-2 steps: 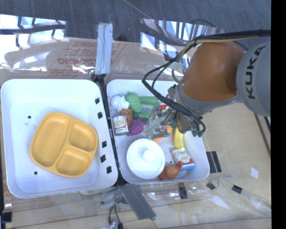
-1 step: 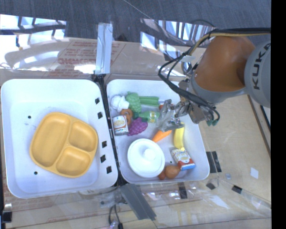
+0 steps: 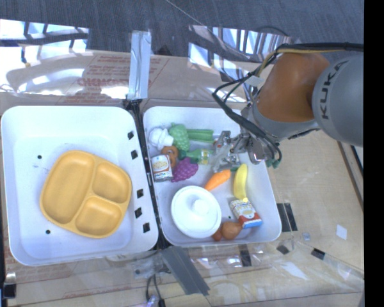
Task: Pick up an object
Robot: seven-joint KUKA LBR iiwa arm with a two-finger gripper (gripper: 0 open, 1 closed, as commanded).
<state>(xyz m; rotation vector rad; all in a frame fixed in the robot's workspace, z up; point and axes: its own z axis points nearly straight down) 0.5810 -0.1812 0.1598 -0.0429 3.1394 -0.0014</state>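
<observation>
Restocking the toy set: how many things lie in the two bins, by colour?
Yellow: 2, compartment plate, banana
White: 2, round lidded bowl, garlic
Green: 1, vegetable
Purple: 1, grapes
Orange: 1, carrot
Total: 7

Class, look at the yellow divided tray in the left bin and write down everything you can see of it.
The yellow divided tray is a rounded, matte, plastic-looking dish with three compartments: one long one on its left and two smaller ones on its right. It lies flat, right way up and turned at a slant, on the floor of the left bin, near the middle. Nothing lies in it, and nothing else touches it.
</observation>
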